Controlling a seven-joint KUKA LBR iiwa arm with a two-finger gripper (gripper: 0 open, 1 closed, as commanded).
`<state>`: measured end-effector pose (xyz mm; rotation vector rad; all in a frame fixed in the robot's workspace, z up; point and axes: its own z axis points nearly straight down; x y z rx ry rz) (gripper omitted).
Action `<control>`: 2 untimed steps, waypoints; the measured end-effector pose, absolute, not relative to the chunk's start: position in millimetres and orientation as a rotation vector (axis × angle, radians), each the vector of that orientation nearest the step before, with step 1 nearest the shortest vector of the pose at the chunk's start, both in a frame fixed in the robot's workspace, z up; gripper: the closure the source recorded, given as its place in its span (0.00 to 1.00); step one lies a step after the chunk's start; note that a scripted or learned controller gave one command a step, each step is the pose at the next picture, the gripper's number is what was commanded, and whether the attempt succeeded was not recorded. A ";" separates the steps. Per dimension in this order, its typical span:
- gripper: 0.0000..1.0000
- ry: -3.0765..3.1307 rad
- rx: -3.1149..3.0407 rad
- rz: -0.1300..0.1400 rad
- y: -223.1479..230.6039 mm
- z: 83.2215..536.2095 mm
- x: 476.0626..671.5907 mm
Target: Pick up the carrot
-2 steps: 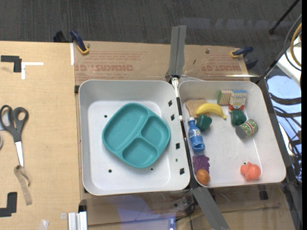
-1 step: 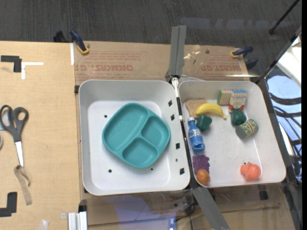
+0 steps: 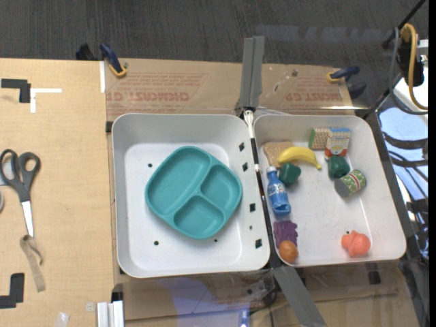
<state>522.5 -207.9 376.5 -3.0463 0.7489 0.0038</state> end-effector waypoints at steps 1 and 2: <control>1.00 0.340 -3.115 -0.003 -221.6 490.4 518.1; 1.00 0.337 -3.106 -0.008 -220.7 499.0 520.2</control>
